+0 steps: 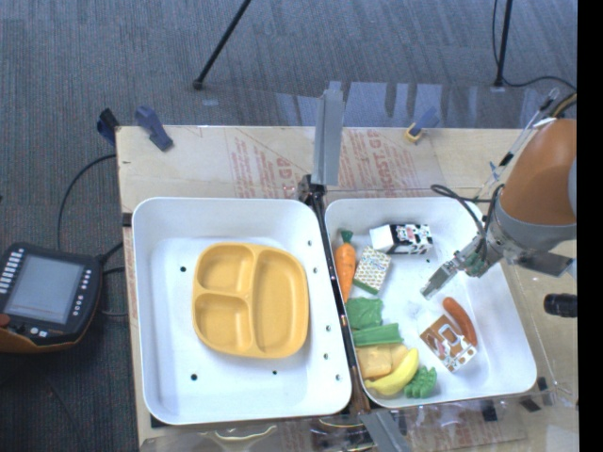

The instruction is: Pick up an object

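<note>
**Gripper low over the right bin, nothing seen in it**

The gripper (pixel 435 285) hangs over the right bin (pixel 513 351), pointing toward 8 o'clock. Whether its fingers are apart or together cannot be told, and nothing shows between them. The sausage (pixel 459 318) lies just beside it at 5 o'clock. The milk carton (pixel 403 237) sits near at 11 o'clock, the carrot (pixel 345 266) farther off at 9 o'clock.
</note>
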Robot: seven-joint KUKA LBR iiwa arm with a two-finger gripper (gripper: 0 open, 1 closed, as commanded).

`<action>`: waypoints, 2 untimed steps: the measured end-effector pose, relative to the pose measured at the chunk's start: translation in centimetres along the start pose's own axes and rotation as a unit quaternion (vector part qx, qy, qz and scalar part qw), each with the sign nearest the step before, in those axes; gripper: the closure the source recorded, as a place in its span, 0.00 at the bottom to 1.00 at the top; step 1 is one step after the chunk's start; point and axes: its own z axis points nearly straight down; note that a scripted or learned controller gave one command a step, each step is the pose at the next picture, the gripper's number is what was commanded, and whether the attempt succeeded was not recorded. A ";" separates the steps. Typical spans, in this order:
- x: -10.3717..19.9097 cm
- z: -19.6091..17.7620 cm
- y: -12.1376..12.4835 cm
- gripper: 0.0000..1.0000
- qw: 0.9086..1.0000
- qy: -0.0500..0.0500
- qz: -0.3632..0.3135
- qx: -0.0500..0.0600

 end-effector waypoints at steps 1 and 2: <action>-1.6 5.1 -2.3 0.00 1.000 0.001 -0.015 0.001; -1.7 4.4 -2.3 1.00 1.000 0.003 -0.015 0.002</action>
